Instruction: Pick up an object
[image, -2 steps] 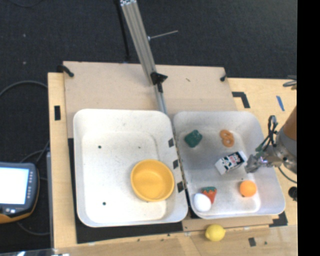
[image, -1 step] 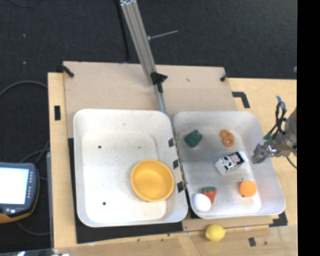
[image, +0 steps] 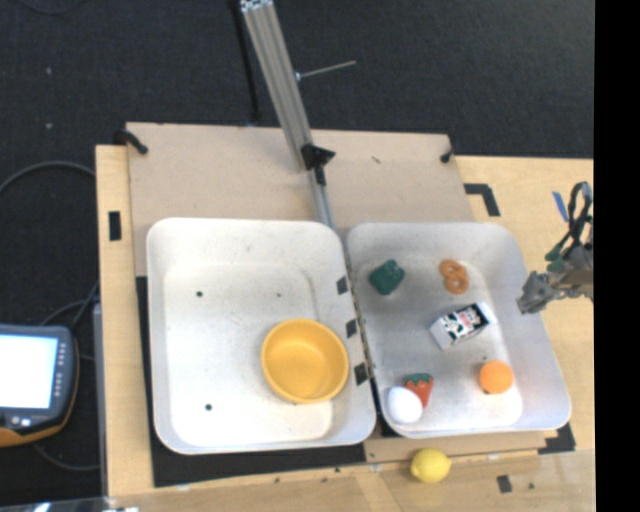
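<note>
Two white bins sat side by side on the bench (image: 250, 170). At the right bin (image: 535, 400) edge hung the tool (image: 545, 290) — its state I could not tell. Nearest lay the small printed carton (image: 461, 324) — a straight, centred descent would probably serve best.

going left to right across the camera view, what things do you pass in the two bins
yellow bowl → green block → white egg → black and white carton → orange ball, with the tool past the right bin's edge
</note>
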